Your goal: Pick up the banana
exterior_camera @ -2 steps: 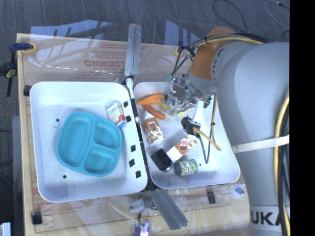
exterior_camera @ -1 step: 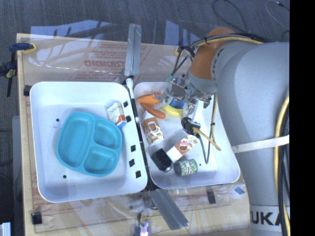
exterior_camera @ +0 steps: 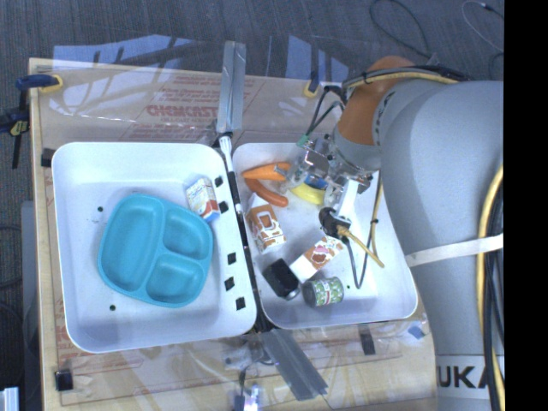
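Grey arm [exterior_camera: 445, 187] (orange band, black cables)

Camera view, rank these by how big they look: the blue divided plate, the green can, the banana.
1. blue divided plate, by far the largest
2. and 3. green can and banana: unsure, since the tool partly covers the banana.

You see two bins [exterior_camera: 77, 315] of white plastic, smooth with a soft sheen. The blue tray [exterior_camera: 154, 251] in the left one looks like matt moulded plastic. The tabletop [exterior_camera: 128, 105] shows pale wood under a clear glossy sheet that catches glare. The banana [exterior_camera: 306, 194] has a smooth, dull yellow skin, and the carrot [exterior_camera: 265, 175] beside it looks like smooth orange plastic. The small cartons [exterior_camera: 265, 228] read as printed card, slightly glossy. The can [exterior_camera: 324, 292] has a shiny metal rim and a paper-like label. The arm [exterior_camera: 445, 169] wears smooth matt grey casing; its gripper [exterior_camera: 321, 165] looks like bare metal.
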Motion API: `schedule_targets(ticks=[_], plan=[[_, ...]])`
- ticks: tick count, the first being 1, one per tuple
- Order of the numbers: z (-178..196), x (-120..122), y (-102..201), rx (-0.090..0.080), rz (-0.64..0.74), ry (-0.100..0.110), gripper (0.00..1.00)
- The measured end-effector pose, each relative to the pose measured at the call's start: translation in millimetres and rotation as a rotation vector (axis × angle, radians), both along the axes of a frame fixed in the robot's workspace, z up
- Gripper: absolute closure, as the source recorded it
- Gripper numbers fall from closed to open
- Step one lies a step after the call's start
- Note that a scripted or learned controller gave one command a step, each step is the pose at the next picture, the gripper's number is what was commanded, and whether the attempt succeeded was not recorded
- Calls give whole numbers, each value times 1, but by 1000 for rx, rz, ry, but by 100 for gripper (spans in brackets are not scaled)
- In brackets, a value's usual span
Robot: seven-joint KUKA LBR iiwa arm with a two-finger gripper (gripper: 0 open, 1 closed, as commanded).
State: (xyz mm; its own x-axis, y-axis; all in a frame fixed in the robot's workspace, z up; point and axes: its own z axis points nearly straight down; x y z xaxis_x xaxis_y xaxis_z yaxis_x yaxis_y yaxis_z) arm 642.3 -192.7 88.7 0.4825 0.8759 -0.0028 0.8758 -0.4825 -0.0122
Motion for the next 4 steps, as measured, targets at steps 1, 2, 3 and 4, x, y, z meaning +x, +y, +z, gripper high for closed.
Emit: schedule_targets(ticks=[1,2,3,4], plan=[[7,-1,2,3,7,9,100],[7,-1,2,3,8,9,0],[81,-14,21,-2,-38,-4,0],[0,-27,-1,1,156,-3,0]])
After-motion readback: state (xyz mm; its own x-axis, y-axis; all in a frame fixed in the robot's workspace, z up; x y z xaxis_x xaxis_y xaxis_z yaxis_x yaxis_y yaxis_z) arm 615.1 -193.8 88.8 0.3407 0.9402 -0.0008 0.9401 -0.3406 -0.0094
